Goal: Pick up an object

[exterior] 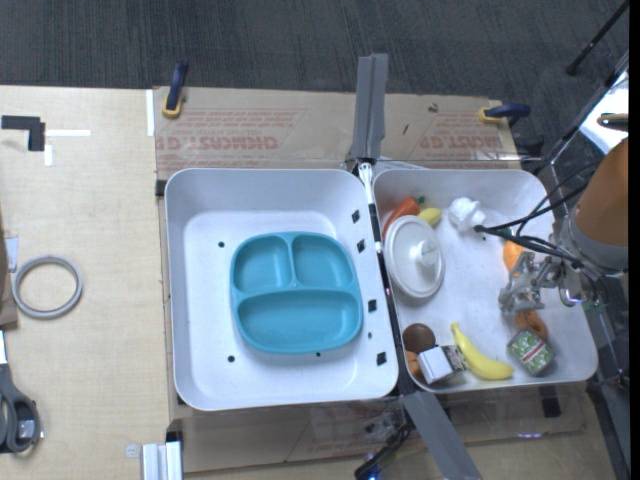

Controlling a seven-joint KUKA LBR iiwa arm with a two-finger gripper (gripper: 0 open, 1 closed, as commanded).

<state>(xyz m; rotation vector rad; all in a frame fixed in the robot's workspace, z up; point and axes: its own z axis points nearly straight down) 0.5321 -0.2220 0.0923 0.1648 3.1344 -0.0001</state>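
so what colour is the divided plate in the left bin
Light blue, a plain teal-ish shade with no pattern; the divided plate shows clearly in the camera view.

A pale wooden tabletop (90,208) carried the scene, with dark carpeted floor (250,23) beyond its far edge. A sheet of brown cardboard (260,133) with reversed red lettering lay under the far side of the bins, held by two blue-and-yellow clamps: one (176,90) at its left corner, another (504,114) near its right. A grey bar (370,108) ran over the cardboard toward the gap between the bins. On the left of the tabletop lay a roll of grey tape (45,286), and nearer the front edge a pair of scissors (17,416), partly cut off. A small black bracket (28,129) sat near the far left.
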